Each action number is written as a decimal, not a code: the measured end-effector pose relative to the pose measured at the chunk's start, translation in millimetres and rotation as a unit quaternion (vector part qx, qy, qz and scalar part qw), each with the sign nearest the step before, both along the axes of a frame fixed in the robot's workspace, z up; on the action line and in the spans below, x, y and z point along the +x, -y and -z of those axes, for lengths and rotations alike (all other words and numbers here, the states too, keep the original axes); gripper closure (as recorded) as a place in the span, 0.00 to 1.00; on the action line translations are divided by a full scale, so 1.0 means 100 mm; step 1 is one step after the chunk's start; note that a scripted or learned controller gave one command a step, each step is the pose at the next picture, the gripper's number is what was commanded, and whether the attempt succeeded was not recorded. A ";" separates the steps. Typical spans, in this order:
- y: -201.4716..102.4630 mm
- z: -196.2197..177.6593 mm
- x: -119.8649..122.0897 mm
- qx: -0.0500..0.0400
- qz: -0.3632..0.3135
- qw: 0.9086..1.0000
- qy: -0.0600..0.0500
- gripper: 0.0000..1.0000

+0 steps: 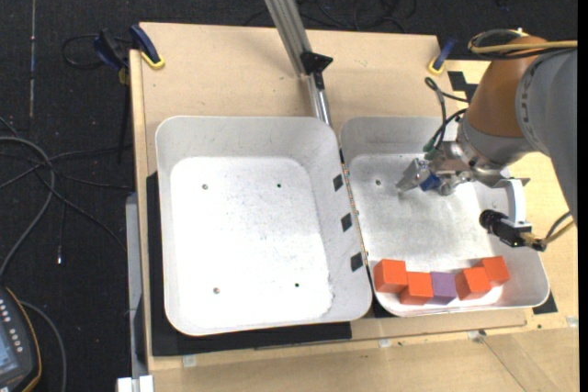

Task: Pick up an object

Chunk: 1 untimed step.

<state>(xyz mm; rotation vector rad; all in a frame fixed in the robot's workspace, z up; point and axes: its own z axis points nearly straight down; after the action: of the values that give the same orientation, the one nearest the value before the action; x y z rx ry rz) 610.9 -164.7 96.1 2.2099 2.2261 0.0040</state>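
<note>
We see five blocks, four orange and one purple, lined along the right bin's near wall, likely pushed there. Our hand hovers well apart above the bin's middle; we cannot tell its opening.

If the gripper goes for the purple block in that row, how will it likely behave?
The purple block looks rigid and flat-faced, so it probably won't roll or flop. It sits wedged between orange blocks against the right bin's near wall, so fingers may lack room, and pushing likely shifts its neighbours.
</note>
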 end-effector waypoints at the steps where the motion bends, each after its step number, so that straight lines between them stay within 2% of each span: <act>1: 0.29 -0.78 0.56 -0.002 0.002 1.000 0.004 0.00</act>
<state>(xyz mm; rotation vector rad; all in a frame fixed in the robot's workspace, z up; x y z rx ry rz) 666.5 -193.5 174.0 2.2073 2.2168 0.0083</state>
